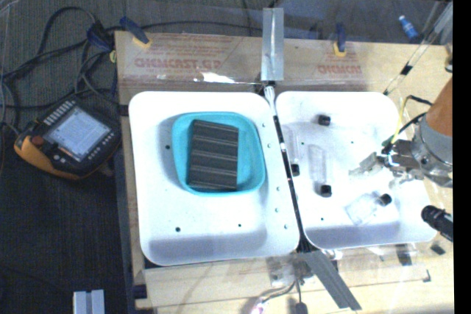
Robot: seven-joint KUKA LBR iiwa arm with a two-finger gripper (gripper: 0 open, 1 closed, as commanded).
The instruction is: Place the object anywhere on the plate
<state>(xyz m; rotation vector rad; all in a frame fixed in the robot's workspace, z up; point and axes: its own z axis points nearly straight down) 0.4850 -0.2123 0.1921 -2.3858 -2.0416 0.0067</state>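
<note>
The bench carries two shallow white bins side by side. In the left bin sits a light blue, square-ish plate with rounded corners, and on it lies a dark grey ridged block, resting flat and covering most of the plate's middle; the object is thus already on the plate. The right bin holds several small things scattered well apart: a small black piece near its upper middle, another black piece lower down, a third nearer the right, and a clear, hard-to-read item between the first two. The arm reaches in from the right edge, its claw hanging over the right side of the right bin, well apart from the plate. The claw's tips look pale and blurred, with nothing seen between them; whether it is clenched or released I cannot tell. To the left of the bench, on the dark floor, lies a handheld control pendant with a lit screen.
</note>
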